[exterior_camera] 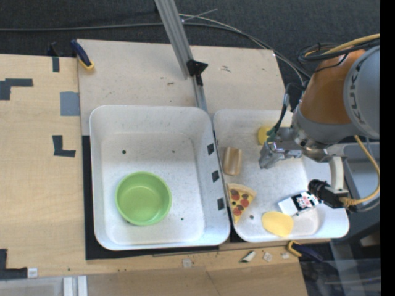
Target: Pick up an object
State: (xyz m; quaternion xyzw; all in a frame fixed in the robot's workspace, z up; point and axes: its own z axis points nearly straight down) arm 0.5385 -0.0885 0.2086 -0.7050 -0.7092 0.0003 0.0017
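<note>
Nearest the camera, at the right bin's (247, 119) six o'clock rim, lies a yellow lemon-shaped piece (277, 223), with a small black-and-white item (300, 201) just beside it at its one o'clock. At nine o'clock from these a toy pizza slice (239, 201) rests against the bin's left wall, and a tan bread-like block (231, 160) sits at its twelve o'clock. The tool (272, 154) hangs above bare bin floor at the bin's centre, near a yellow item (265, 134) partly hidden at its eleven o'clock; I cannot tell its state from this view. Nothing appears lifted, so this looks like the approach step. Next it needs to settle over one object and descend. Across in the left bin (105, 125) sits a green bowl (144, 198).
</note>
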